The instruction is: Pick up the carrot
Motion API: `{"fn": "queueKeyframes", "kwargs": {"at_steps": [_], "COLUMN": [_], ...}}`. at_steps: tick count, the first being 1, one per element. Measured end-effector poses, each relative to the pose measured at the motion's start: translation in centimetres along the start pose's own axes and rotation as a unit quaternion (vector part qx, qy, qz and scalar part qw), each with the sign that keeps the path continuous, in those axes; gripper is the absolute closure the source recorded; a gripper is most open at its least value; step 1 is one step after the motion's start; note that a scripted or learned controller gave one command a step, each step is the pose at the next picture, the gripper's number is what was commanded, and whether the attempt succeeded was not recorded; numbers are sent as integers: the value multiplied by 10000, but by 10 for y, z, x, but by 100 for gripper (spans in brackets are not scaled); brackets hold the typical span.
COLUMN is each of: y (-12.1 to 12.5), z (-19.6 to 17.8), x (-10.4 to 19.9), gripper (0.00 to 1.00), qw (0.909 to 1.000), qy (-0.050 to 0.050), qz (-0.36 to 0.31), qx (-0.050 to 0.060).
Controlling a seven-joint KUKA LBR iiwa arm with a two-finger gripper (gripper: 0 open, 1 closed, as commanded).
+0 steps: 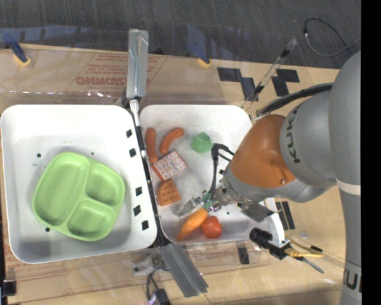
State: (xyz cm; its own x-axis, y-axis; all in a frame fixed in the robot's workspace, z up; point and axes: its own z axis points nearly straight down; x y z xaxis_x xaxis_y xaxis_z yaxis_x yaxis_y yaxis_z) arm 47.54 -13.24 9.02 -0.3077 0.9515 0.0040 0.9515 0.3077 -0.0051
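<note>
The orange carrot [191, 224] lies at a slant near the front wall of the right bin [241, 116], its thick end pointing up and to the right. A red tomato [211, 227] rests against it on the right. My gripper [200, 204] hangs just above the carrot's thick end, under the grey arm and its orange wrist band [261, 157]. From this slanted view I cannot make out whether it touches the carrot.
In the right bin there are also an orange waffle [167, 193], a small patterned box [170, 164], two sausages [171, 138] and a green piece [202, 143]. The left bin [25, 122] holds a green divided plate [79, 196].
</note>
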Motion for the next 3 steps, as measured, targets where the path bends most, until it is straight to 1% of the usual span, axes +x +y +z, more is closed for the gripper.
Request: {"fn": "queueKeyframes", "kwargs": {"at_steps": [1, 2, 3], "y": [0, 0, -2], "z": [-8, -8, 0], "x": [-1, -1, -8], "gripper": [100, 0, 0], "qw": [10000, 10000, 9997], "qy": [-7, -8, 7], "qz": [-9, -9, 245], "qx": [16, 16, 0]}}
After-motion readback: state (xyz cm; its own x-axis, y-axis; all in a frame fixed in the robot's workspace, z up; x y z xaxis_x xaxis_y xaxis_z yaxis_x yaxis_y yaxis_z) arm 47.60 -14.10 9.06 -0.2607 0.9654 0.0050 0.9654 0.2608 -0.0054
